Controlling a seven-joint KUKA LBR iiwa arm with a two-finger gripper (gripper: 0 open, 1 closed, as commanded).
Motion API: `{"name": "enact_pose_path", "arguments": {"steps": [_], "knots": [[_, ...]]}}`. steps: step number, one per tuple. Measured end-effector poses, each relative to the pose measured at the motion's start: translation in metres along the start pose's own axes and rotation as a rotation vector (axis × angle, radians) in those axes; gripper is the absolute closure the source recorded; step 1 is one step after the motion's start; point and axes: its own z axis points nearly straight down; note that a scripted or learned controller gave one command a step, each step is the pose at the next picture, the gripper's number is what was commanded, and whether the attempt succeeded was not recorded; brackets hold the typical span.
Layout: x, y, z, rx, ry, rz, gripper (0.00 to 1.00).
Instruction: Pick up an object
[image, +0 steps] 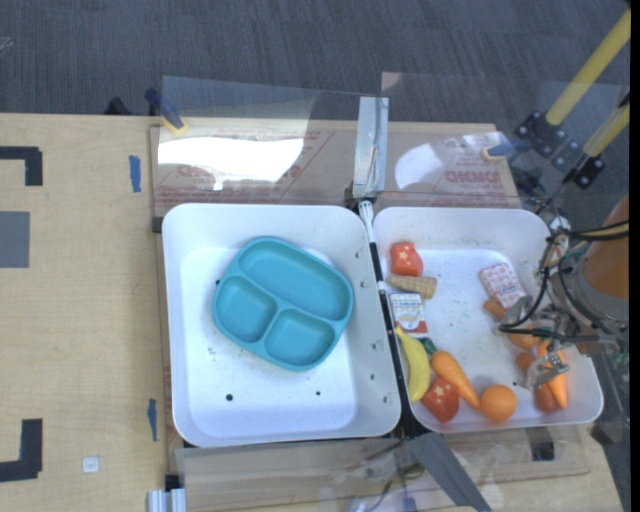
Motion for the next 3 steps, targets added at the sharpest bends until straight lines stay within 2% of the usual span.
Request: {"name": "enact_pose_path", "arguments": {"steps": [1, 2, 3], "knots": [[-0.006, 0.001, -0.014, 0.006, -0.016, -0.003, 1.0], [-0.006, 0.001, -0.013, 0.005, -0.015, -0.003, 0.0], [-0.01, 0.01, 0.0, -0.001, -0.001, 0.126, 0.0]]}}
